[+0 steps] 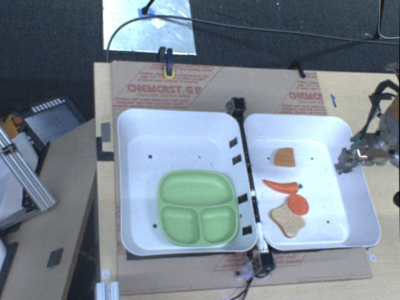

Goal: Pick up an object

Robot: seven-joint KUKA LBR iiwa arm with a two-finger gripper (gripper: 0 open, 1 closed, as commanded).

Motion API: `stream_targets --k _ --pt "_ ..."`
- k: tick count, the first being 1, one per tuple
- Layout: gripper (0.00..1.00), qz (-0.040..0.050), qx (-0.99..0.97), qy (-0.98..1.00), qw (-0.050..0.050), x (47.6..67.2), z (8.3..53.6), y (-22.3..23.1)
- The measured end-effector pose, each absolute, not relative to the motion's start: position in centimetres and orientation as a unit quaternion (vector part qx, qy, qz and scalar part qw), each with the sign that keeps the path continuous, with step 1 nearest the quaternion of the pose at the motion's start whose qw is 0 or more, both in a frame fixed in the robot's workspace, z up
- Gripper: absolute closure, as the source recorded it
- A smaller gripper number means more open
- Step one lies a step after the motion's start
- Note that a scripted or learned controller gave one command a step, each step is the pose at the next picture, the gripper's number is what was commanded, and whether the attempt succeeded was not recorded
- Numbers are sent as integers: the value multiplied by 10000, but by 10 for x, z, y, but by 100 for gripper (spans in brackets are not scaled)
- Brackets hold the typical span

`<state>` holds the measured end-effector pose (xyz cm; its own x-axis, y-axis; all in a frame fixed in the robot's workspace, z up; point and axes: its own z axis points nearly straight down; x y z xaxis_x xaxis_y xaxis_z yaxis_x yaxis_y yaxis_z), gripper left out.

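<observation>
The gripper (345, 162) hangs at the right rim of the right bin (356, 186), well apart from anything it could take, and at this angle there is no telling how it is set.

Four candidates lie in that bin. Nearest the top is an orange-brown wedge (284, 157), sitting alone with open floor around it. Below it lies a slim red chili pepper (281, 185), then a red tomato slice (299, 204) touching or just beside a tan bread slice (287, 221).

All four look like toy food: probably light, stiff plastic, likely a bit slick, not fragile. The wedge seems the safest pick, chunky enough to pinch across its width. The pepper is thin and could roll; take it across the middle. The tomato and bread lie flat and low, hard to get under, and crowd each other.

Over in the left bin (137, 167) sits a green divided plate (197, 207), out of the way. A black clip strip (244, 167) runs between the bins, clear of the approach.
</observation>
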<state>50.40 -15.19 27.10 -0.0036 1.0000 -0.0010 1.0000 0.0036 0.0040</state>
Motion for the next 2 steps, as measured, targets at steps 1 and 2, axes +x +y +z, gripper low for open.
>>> stream_targets --k 1,2 --pt "100 12 7039 7103 9 507 271 -93" --pt "100 15 7036 7106 6 512 262 -31"
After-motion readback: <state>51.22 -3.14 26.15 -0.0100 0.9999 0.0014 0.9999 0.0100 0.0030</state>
